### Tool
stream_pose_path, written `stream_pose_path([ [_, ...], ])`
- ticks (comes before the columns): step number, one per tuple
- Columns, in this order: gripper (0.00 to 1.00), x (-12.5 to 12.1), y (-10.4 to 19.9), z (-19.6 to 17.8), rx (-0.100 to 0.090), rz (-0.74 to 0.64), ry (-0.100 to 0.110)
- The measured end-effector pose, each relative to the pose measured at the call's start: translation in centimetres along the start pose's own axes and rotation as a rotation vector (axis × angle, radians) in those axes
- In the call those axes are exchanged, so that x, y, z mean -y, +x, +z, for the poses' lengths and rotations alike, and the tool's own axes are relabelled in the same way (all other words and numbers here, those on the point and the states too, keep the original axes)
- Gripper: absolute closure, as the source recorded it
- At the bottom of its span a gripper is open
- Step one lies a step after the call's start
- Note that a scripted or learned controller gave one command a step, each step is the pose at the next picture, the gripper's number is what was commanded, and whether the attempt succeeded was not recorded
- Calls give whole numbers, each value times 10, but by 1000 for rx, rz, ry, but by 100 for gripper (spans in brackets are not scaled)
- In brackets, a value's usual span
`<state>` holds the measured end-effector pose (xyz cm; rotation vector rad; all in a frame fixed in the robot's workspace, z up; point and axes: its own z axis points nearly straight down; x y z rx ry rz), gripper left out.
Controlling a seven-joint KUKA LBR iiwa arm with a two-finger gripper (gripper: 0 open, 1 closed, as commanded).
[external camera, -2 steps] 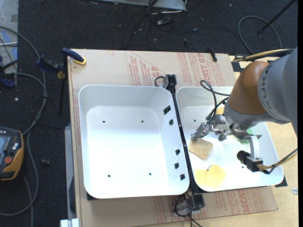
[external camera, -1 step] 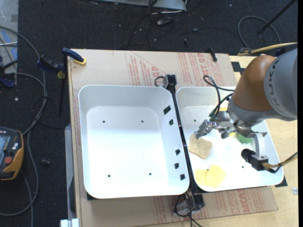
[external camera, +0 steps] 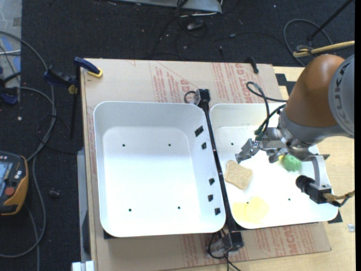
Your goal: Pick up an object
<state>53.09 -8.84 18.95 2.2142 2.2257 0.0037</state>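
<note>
Three objects lie in the right bin [external camera: 231, 117]. A tan, bread-like slab [external camera: 238, 175] rests near the bin's left wall. Close to the front edge lies a pale yellow disc [external camera: 251, 209]. A small green object [external camera: 291, 162] sits to the right, partly under the wrist. My gripper [external camera: 247, 151] hangs low over the bin, just above and slightly behind the tan slab, and I see nothing held in it. The grey and orange arm [external camera: 321, 95] covers the bin's back right part.
The left white bin [external camera: 101, 151] stands beside the right one, with black clips [external camera: 211, 179] along the shared wall. Both bins sit on a cardboard sheet [external camera: 158, 78]. A blue and yellow clamp [external camera: 87, 66] grips the sheet's back left corner.
</note>
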Motion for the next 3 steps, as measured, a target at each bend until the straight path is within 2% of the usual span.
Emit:
stream_pose_path([
  [1,0,15,13,2,0,1,5],
  [2,0,-57,15,2,0,1,5],
  [3,0,32,-8,20,0,5,7],
])
